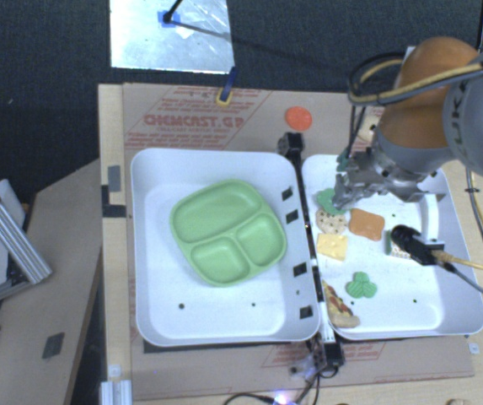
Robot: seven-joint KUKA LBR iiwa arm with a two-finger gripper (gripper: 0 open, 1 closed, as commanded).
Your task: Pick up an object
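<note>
1. Position: my gripper [340,194] is low over the far-left corner of the right bin [456,310], beside the divider between the two bins.
2. Jaw state: I cannot tell whether my jaws are apart or together; the wrist housing and cabling cover them from above.
3. Key relation: the green leaf-shaped toy food piece [325,199] lies directly at my tips, partly tucked under them on the divider side. I cannot tell whether it is between my jaws or merely touching them.
4. Target appearance: flat, pale green, small, irregular edge. Its long axis cannot be read, since only a part shows.
5. Neighbours toward the near rim from my tips:
   - a round speckled cookie [331,221], just beside the green piece;
   - an orange-brown toast-like slab [367,224], slightly to the arm side;
   - a yellow cheese square [333,246], beyond the cookie.
6. Farther items: a green clover-shaped piece [361,286] and a pizza-like slice [340,305] lie well apart from my tips, near the front rim.
7. Judgement: the coming move depends on a straight vertical approach; the cookie sits close enough that a sideways offset risks catching it instead.
8. The green divided plate [228,230] in the left bin is well clear of my tips, across the divider.
</note>
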